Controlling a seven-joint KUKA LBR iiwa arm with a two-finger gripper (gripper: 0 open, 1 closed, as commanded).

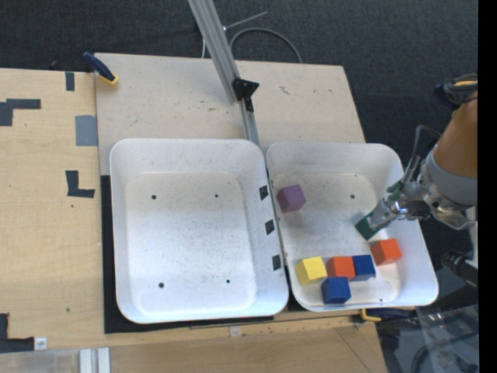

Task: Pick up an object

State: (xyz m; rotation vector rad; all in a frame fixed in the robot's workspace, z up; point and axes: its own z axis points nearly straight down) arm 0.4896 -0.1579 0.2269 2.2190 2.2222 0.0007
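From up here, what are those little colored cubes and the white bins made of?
The purple cube and yellow cube look like painted wood or foam: matte, flat color, soft edges. The right bin seems molded plastic: smooth, rounded rim, scuffed and speckled.

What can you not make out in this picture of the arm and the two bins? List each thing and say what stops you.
1. The gripper, camera view: small and blurred, so whether its fingers are open or shut is unclear.
2. The green thing at its tip: too small to tell a held block from part of the gripper.
3. The arm: cut off by the right edge.
4. The blue block: it may touch the orange block, but the gap is too small to judge.
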